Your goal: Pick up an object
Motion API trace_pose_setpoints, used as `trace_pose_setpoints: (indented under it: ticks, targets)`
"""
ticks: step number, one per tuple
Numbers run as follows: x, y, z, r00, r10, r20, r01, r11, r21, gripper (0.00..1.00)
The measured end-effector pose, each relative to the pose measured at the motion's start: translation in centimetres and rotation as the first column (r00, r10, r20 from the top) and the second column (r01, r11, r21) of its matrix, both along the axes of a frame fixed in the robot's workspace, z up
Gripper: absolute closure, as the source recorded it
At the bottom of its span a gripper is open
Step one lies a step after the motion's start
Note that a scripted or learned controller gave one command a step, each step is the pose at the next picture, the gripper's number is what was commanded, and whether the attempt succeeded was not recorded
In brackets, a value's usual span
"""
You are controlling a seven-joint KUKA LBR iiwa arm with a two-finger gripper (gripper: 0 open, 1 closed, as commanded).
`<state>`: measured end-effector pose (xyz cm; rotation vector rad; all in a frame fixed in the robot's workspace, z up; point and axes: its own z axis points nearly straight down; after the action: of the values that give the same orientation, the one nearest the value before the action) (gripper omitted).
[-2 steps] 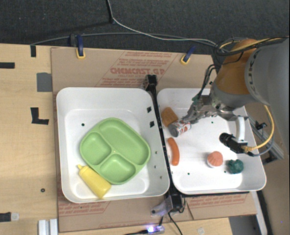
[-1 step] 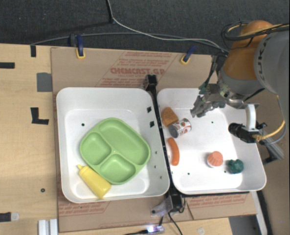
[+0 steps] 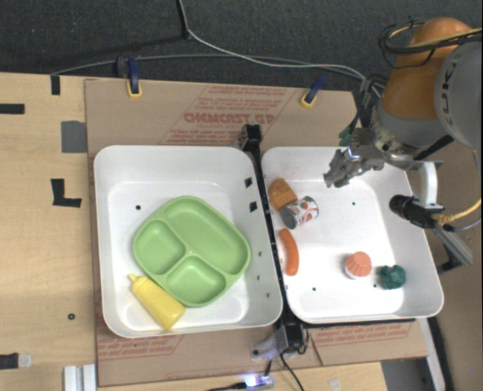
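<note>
Camera view looks down on the right bin [image 3: 416, 304], where the loose things that could be picked up lie. Taking the small can [image 3: 300, 211] with the red and white label as the landmark, an orange-brown lump [image 3: 282, 192] sits just up and left of it, touching or nearly touching. A long orange piece shaped like a carrot [image 3: 289, 251] lies below the can, close to the bin's left wall. Farther off, down and to the right of the can, rests a round pinkish-orange thing [image 3: 357, 265], and just right of that a dark green lump [image 3: 391, 277].

Up and to the right of the can hangs the tool [image 3: 341, 172], over the bin's upper part and well apart from every object; nothing is visible in it, and whether it is open or closed I cannot tell. Above it the arm [image 3: 424, 80] shows its orange band and grey casing.

Left of the can, past the divider, the left bin [image 3: 111, 169] holds a green divided plate [image 3: 191, 250] with three compartments, and a yellow bottle [image 3: 155, 301] lies tilted at the plate's lower left edge, touching it. Both bins rest on a cardboard sheet [image 3: 192, 112] on the wooden surface [image 3: 29, 218].
</note>
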<state>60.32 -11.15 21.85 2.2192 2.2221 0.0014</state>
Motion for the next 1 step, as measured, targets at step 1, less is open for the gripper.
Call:
trace_pose_setpoints:
  ticks: [1]
  targets:
    - [-0.92, 4.69, 0.92, 1.000, 0.004, -0.003, -0.004, 1.000, 0.002, 1.00]
